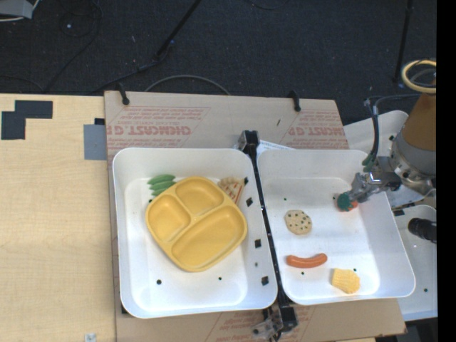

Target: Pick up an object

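In the right bin (399,262), near its far right wall, the gripper (350,199) hovers low with a small teal-and-red tip at its end; whether it is open or closed I cannot tell. A good pick likely wants a straight descent onto one item, clear of the wall. Candidates lie well apart: the sausage (307,260), the cookie (298,221) nearest, the yellow corn piece (345,281). The left bin (132,276) holds a yellow divided plate (196,221), a green pod (161,182) and a waffle piece (231,187), none obstructing.
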Controlling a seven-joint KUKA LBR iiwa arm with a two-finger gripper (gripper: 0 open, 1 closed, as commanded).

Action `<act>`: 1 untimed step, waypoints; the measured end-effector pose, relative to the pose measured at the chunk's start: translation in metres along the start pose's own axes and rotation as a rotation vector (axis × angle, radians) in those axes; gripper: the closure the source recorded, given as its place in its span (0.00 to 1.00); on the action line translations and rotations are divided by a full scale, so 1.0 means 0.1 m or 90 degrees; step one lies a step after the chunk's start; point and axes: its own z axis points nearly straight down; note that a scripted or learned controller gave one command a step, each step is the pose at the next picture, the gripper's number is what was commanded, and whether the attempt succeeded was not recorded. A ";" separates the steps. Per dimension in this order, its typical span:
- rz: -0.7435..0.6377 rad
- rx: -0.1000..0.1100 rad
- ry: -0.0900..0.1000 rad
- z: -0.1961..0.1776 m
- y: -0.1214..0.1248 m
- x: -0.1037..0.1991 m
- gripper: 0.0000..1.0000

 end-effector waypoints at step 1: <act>-0.001 0.004 0.002 0.00 -0.03 0.56 1.00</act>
